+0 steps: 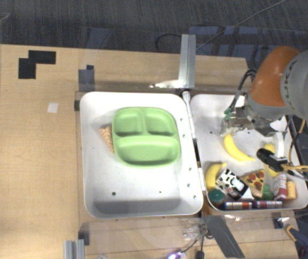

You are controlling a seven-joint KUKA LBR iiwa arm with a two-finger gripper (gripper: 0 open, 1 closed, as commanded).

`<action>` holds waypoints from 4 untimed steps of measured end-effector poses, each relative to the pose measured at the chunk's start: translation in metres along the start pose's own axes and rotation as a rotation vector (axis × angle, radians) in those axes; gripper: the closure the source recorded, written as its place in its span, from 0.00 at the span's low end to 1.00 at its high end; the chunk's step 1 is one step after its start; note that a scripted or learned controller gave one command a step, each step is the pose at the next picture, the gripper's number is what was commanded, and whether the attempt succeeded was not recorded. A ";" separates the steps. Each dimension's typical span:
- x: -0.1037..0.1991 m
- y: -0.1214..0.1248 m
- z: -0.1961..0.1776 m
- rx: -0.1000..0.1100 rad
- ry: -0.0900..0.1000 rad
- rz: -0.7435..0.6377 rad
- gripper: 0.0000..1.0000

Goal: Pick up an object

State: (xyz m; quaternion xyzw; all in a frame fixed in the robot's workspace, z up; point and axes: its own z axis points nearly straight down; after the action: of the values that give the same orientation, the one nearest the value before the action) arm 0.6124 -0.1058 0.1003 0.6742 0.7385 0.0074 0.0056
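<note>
My gripper (232, 125) hangs low in the far part of the right bin (207, 109), under the grey wrist with the orange band. A yellow banana (237, 149) lies just in front of it, its near end close under the gripper. I see nothing held. A second banana (213, 174) lies at the bin's front left. Beside that banana sit a black-and-white patterned object (230, 183) and a pizza-slice toy (257, 181).
Markers (250, 204), a green round item (216, 197) and a small bottle (279, 188) crowd the right bin's front edge. The left bin (132, 198) holds a green divided plate (144, 135) with a tan waffle piece (107, 138) at its left side.
</note>
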 end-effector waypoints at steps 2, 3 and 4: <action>0.031 0.017 -0.126 0.015 -0.003 0.021 0.00; 0.017 -0.024 -0.024 0.019 -0.002 0.142 0.00; 0.055 -0.005 -0.083 0.016 -0.003 0.153 0.00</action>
State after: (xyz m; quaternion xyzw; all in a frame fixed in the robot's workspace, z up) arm 0.6005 -0.0517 0.1834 0.7286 0.6850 0.0008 0.0006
